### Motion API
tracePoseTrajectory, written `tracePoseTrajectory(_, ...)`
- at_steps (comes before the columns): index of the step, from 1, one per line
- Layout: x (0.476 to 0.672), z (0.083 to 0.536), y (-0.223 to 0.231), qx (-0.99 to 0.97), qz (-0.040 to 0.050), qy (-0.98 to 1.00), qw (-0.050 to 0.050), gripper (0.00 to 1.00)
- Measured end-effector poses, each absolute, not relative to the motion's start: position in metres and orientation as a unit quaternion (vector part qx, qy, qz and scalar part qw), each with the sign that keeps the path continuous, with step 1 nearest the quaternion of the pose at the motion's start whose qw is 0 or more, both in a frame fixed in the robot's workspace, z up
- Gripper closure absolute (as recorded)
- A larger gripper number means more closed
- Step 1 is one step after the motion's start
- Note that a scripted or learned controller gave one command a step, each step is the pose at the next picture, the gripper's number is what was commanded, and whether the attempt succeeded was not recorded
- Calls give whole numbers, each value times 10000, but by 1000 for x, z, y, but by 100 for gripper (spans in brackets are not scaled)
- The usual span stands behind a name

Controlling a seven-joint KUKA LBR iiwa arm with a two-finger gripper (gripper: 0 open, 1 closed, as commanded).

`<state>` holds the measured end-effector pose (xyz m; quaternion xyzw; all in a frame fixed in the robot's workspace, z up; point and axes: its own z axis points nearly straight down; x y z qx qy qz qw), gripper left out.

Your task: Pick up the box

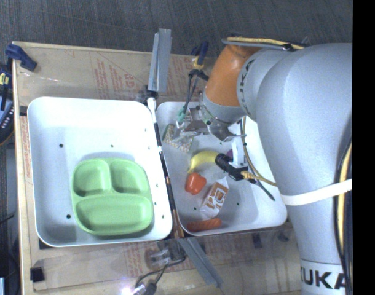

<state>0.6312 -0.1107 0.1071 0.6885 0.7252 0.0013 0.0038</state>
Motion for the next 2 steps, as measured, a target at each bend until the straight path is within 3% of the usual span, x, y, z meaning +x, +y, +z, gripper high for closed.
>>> tracePoseTrajectory(1, 578, 192, -51, 6608, -7, 7505, -13, 100)
tracePoseTrajectory(2, 556, 191, -81, 6696, -16, 7427, -19, 100)
